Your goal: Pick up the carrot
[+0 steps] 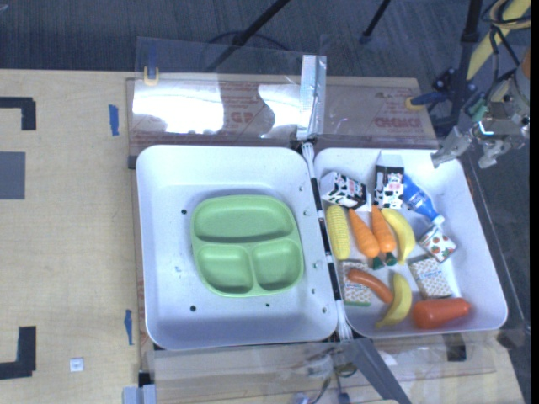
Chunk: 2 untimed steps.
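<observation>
Tomato point(439, 311): front right corner of the right bin point(487, 251), beside a banana point(397, 300) and a sausage point(370, 283).
Tray point(246, 244): green, three compartments, middle of the left bin point(160, 251).
Carrots: two lie side by side mid-bin, one point(364, 235) next to the corn point(338, 231), the other point(384, 231) against a second banana point(402, 234).
Cartons point(389, 187): small ones along the far part of the right bin.
Claw point(487, 133): over the far right rim, well apart from the carrots; whether it is apart or together I cannot tell.
Bench point(59, 251): wooden, carrying both bins.
</observation>
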Tool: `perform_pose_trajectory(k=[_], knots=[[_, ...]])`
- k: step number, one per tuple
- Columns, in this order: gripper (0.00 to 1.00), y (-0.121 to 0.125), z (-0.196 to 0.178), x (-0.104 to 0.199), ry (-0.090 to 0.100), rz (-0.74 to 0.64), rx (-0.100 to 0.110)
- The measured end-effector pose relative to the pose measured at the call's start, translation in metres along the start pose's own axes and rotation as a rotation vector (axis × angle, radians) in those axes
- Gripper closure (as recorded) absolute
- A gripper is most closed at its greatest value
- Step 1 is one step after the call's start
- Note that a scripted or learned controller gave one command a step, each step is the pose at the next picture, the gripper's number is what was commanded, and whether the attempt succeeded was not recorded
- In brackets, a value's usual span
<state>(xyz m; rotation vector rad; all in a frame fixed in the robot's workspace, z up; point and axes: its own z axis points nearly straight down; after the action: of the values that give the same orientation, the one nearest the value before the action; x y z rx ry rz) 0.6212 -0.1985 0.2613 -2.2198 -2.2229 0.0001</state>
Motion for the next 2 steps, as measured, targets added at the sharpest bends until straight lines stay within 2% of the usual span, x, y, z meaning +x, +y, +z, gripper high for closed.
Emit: perform_pose_trajectory(k=[1, 2], knots=[[0.0, -0.003, 0.099, 0.064, 0.0, -0.079, 0.0], [0.0, -0.042, 0.174, 0.101, -0.001, -0.061, -0.005]])
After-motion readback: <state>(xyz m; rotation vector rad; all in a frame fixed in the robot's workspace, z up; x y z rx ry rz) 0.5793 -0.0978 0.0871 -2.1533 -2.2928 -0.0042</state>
